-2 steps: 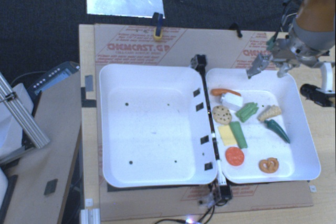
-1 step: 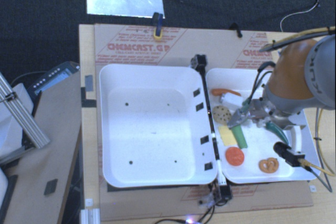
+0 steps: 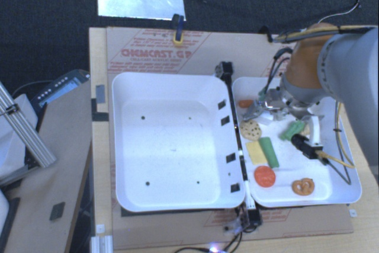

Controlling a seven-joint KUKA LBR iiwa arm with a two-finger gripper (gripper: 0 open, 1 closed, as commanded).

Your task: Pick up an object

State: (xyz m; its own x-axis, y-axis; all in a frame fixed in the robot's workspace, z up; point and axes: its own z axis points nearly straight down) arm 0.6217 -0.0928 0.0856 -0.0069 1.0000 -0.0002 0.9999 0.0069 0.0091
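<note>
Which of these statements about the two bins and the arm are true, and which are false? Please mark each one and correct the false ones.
1. The pretzel lies in the right bin. True.
2. The red round piece lies in the left bin. False: it lies in the right bin, near the front edge.
3. The green stick lies beside the yellow block. True.
4. The cookie lies on the bench outside both bins. False: it is inside the right bin, near the divider.
5. The gripper is over the right bin. True.
</note>
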